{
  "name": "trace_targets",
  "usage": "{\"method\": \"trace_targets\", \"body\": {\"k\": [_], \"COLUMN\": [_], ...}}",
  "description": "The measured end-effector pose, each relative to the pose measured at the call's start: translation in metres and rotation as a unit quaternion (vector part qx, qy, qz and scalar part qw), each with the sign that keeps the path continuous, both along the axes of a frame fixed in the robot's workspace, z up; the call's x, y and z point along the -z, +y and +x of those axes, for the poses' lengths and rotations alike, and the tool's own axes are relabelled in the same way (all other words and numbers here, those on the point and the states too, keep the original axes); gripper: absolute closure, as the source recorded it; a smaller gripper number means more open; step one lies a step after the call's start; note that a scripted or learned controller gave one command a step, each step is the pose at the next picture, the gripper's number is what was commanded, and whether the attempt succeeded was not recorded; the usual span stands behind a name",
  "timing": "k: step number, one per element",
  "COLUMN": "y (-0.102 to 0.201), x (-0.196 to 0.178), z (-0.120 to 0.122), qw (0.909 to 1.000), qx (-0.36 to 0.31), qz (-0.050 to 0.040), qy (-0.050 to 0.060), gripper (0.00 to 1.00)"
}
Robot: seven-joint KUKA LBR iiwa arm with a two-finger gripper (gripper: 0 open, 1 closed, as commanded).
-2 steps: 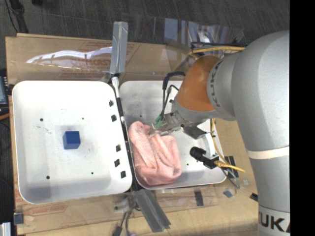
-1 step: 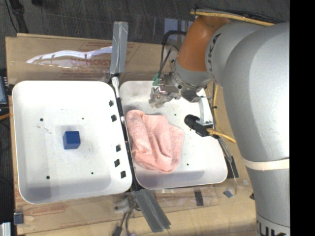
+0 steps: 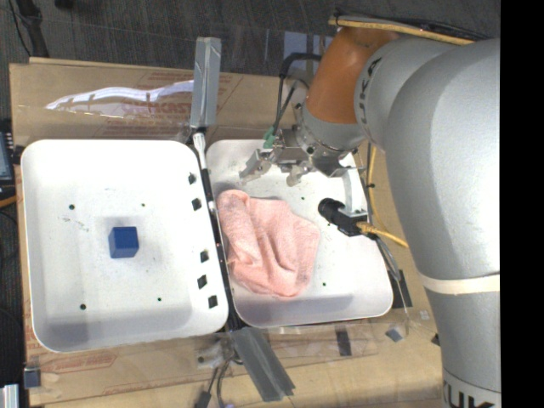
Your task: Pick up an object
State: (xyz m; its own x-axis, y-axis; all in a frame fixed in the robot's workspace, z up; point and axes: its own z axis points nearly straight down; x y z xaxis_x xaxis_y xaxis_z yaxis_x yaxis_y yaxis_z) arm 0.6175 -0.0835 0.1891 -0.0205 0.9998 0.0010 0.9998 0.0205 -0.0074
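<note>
The arm (image 3: 425,143) reaches in from the right, its orange band above the far end of the right bin (image 3: 374,300). Below the band, the pincer (image 3: 270,173) hangs over the far left part of that bin, and its two metal fingers (image 3: 249,170) point toward the divider between the bins. The fingers are spread and nothing lies between them. A crumpled pink cloth (image 3: 268,240) lies just below the pincer in this view, filling the left half of the right bin. Its left edge lies against the wall by the divider, and its lower end is near the front rim. The fingertips are close to the cloth's upper edge, but I cannot tell whether they touch it. A small blue cube (image 3: 124,241) sits alone on the floor of the left bin (image 3: 51,168), left of that bin's centre and well apart from both the cloth and the pincer. Both bins rest side by side on a brown counter (image 3: 255,87). A crinkled strip of clear plastic (image 3: 119,100) lies on the counter beyond the left bin.
</note>
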Motion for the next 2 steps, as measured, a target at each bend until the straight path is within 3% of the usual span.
{"method": "trace_targets", "body": {"k": [1,2], "y": [-0.0394,-0.0375], "x": [0.0961,0.0871], "z": [-0.0444,-0.0426], "qw": [0.9968,0.9965], "qx": [-0.08,-0.083], "qz": [0.0008,0.0029], "qy": [-0.005,-0.003], "gripper": [0.0,1.0]}}
